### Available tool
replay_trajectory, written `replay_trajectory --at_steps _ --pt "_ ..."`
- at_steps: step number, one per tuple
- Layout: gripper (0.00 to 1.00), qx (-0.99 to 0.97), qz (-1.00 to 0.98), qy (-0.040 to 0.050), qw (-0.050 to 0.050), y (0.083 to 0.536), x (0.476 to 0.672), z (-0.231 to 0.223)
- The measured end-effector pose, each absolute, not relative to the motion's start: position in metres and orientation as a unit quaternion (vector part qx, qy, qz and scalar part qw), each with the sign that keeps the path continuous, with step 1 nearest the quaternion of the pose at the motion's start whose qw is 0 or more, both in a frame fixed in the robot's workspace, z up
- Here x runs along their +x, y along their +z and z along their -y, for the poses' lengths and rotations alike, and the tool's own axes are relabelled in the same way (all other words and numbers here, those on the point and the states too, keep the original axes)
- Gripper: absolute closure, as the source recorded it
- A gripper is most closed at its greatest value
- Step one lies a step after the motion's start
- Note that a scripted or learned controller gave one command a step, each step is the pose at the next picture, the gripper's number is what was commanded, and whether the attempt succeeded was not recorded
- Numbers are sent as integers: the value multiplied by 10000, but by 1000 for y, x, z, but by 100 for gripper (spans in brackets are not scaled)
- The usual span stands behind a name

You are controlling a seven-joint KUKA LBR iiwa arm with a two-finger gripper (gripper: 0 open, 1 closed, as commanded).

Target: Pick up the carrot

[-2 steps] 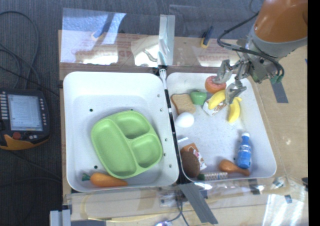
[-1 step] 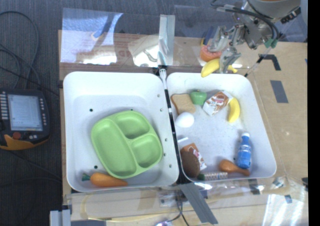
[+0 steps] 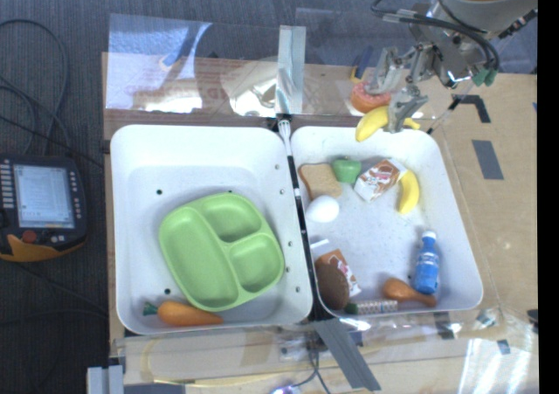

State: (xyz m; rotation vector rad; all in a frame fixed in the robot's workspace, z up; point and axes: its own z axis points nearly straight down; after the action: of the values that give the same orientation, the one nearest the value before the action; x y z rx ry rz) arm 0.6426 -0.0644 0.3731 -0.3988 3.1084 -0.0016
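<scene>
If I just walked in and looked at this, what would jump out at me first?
Probably the big green divided plate in the left bin, with an orange carrot lying just below it at the bin's front edge. Next, the right bin, crowded with toy food, a white egg and a blue bottle. Above its far edge hangs the robot's gripper, right by a yellow banana.

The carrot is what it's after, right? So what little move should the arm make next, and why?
Probably swing the end effector left and toward the near edge of the left bin. It hangs above the far rim of the right bin, by a banana, while the carrot lies in the left bin's near corner beside the green plate. So it is far from a grasp.
</scene>
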Motion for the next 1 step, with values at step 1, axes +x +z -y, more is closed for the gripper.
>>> replay_trajectory --at_steps 1 --pt "100 -1158 -9933 -1 11 352 612 109"
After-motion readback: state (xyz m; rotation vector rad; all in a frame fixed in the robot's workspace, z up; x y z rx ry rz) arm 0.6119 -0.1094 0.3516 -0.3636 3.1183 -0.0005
